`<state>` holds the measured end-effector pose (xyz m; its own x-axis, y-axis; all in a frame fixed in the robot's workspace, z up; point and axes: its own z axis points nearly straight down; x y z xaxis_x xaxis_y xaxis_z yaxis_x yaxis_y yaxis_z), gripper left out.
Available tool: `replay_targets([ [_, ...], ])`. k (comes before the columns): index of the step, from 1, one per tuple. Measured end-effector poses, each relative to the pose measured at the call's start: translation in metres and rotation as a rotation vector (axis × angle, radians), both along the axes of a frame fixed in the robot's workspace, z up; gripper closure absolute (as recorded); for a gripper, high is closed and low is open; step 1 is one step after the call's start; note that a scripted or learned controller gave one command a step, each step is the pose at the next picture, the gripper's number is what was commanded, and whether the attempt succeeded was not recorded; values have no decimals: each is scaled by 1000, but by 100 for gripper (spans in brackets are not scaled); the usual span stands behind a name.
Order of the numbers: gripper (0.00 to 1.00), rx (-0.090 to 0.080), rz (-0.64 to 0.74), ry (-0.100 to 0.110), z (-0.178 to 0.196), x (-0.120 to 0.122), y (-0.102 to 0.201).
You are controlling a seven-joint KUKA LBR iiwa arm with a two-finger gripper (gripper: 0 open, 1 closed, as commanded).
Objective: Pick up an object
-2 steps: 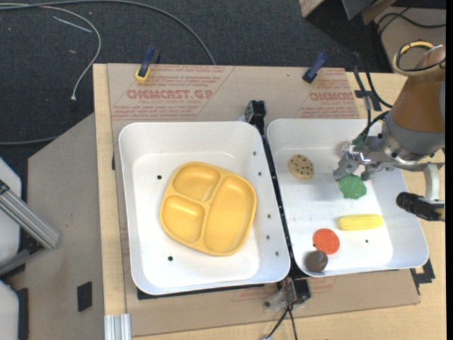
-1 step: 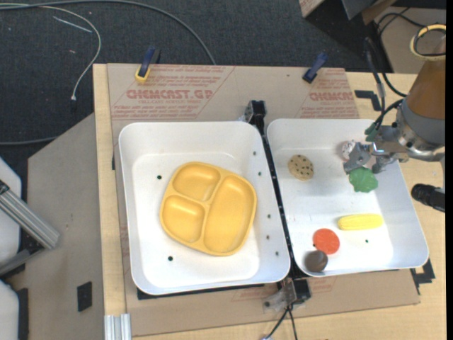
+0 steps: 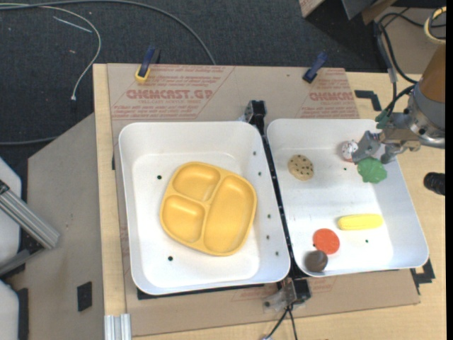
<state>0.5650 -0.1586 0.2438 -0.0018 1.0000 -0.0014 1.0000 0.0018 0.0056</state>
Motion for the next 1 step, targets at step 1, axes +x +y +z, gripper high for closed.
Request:
replay_targets([
  [1,100,4,3,8,-13,12,54],
])
